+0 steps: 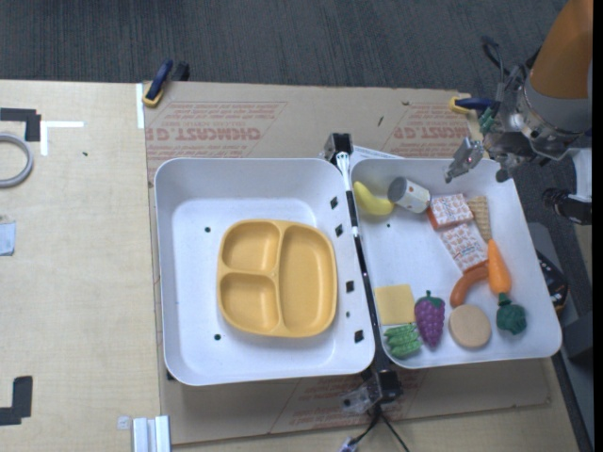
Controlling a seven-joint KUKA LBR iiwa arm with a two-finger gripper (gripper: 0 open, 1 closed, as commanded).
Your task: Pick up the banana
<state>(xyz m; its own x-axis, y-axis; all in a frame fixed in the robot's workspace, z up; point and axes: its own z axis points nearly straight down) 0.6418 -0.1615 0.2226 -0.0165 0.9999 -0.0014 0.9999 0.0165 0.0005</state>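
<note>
We see the banana (372, 201) lying in the right bin (528, 252), in its far left corner, against the wall shared with the left bin (179, 252). Just right of the banana lies a small grey-and-white can (410, 194), touching or nearly touching it. The tool (482, 154) hangs over the right bin's far rim, well right of the banana and apart from it, gripping nothing we can make out; whether it is released or clenched we cannot tell. Further from the banana, toward the near wall: cracker packs (458, 226), a carrot (497, 267), a sausage (466, 285), a cheese slice (395, 303), grapes (430, 316), a cookie (469, 328), broccoli (512, 317), green beans (403, 341). The left bin holds a yellow divided plate (279, 278).
</note>
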